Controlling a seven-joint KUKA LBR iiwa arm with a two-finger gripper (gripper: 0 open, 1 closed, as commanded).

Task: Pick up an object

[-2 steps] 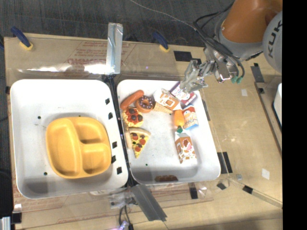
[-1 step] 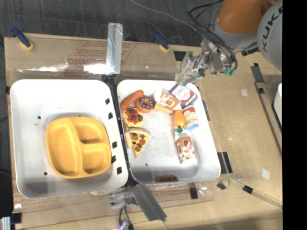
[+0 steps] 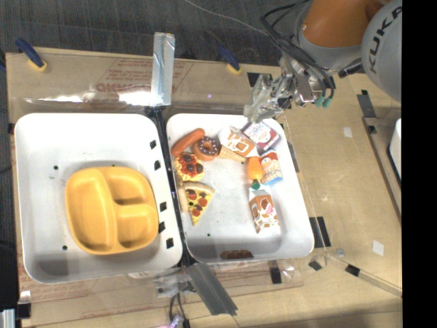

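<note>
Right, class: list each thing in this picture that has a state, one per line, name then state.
Yellow tray: flat in left bin, compartments bare.
Pizza slice: lying flat, right bin.
Hot dog: lying at the bin's top left.
Donut: flat, beside hot dog.
Carton: lying on its side.
Gripper: above the right bin's top edge.

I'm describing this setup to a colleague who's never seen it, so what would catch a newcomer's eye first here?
Probably the yellow divided tray, lying alone in the left bin. Next, the cluster of toy foods in the right bin, such as a pizza slice and a hot dog. The tool hangs over that bin's far rim, below the arm's orange band.
</note>
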